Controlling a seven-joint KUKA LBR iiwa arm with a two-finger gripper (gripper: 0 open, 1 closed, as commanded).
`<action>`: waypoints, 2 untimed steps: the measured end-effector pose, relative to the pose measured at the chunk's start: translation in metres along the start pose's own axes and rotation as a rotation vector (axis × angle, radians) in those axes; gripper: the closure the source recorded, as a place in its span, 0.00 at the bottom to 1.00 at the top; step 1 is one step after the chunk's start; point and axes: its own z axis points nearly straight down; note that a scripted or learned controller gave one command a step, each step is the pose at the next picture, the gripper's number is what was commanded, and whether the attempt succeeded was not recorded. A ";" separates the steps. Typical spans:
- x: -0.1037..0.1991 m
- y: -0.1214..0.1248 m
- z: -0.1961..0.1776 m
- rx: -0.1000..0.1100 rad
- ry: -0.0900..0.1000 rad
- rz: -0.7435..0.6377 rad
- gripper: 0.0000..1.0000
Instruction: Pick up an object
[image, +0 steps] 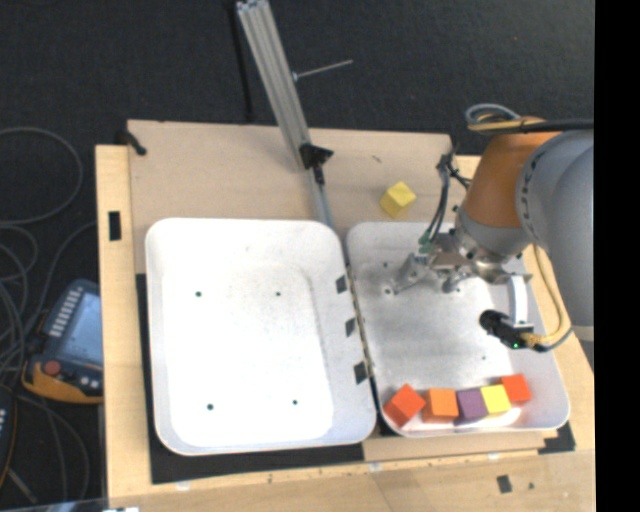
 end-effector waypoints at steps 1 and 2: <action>0.055 -0.113 0.014 -0.007 0.000 0.004 0.00; 0.143 -0.097 -0.089 -0.014 0.001 -0.004 0.00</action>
